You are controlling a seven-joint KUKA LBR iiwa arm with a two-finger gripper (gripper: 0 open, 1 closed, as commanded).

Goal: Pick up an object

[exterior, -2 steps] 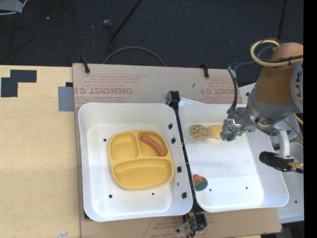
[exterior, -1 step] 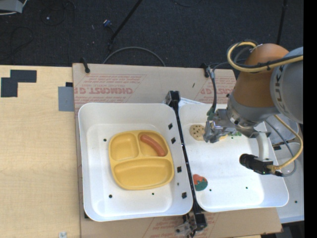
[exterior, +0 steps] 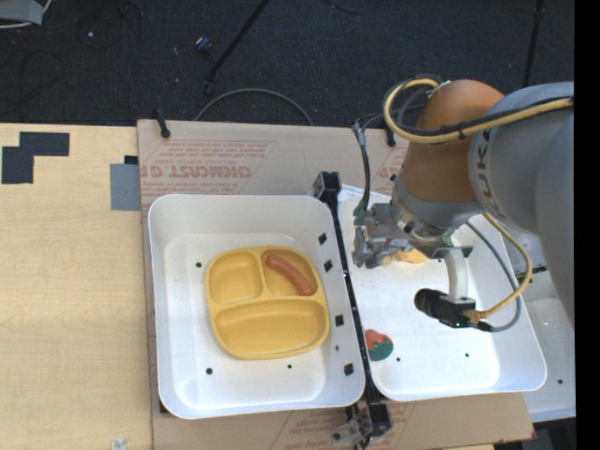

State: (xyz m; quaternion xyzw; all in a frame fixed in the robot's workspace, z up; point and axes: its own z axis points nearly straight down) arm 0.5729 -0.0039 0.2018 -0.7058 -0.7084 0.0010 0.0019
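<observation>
My gripper (exterior: pixel 373 249) is low in the right bin (exterior: pixel 469 364), close to that bin's left wall and far end. A small yellow object (exterior: pixel 411 256) lies just to the right of the gripper, partly hidden under the wrist. I cannot tell whether it is touching the gripper. Near the front left of the same bin lies a small orange and teal object (exterior: pixel 378 345), well apart from the gripper.
The left bin (exterior: pixel 178 345) holds a yellow divided plate (exterior: pixel 267 331) with a hot dog (exterior: pixel 291 272) in its far right compartment. A black divider (exterior: pixel 342 279) runs between the bins. A black cable end (exterior: pixel 441 306) hangs over the right bin.
</observation>
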